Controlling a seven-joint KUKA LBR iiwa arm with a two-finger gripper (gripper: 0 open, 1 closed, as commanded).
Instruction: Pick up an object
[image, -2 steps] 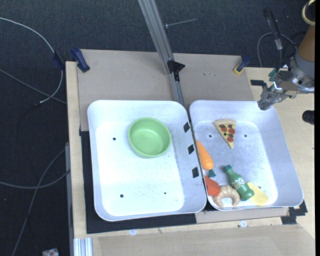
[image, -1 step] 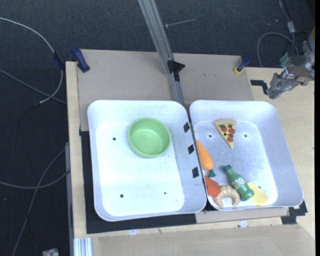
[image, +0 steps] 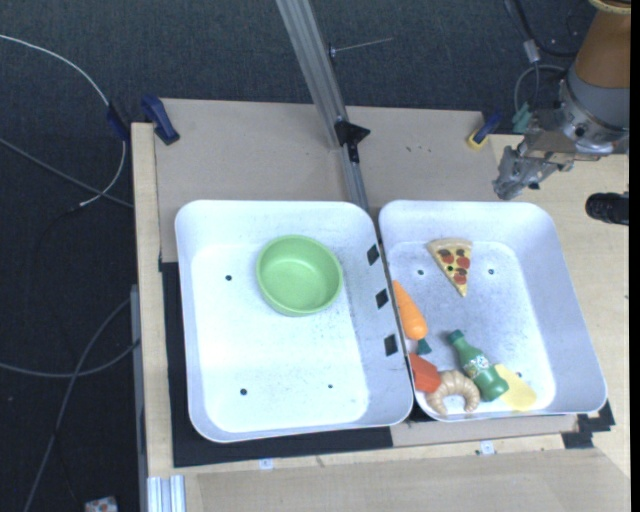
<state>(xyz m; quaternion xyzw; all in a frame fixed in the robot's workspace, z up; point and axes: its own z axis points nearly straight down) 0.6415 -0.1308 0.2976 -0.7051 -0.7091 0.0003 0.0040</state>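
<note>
Hovering above the far rim of the right bin, our gripper hangs clear of everything, and we cannot tell its state from here, beyond that nothing hangs beneath it. We judge that we are at the approach step, with no object chosen or reached yet.

The nearest candidate is the pizza slice, lying flat just below and to the left of the gripper as we look down. It sits well apart from the rest, which helps, but it is thin and flat, so a pinch from above would likely slide off.

Farther from the gripper, against the wall shared with the left bin, lies the carrot. At the corner farthest from the gripper the green bottle, the croissant, a red piece and a yellow piece crowd together, touching or nearly so. The green bowl stands alone in the left bin, farthest to the left.

To do this well, we would pick a thing with height and free sides. The carrot looks the fairer choice, provided we close across its narrow width, though the wall beside it leaves little room for a finger there. In the crowded corner we risk nudging neighbours. We should descend straight, centred on the object.
</note>
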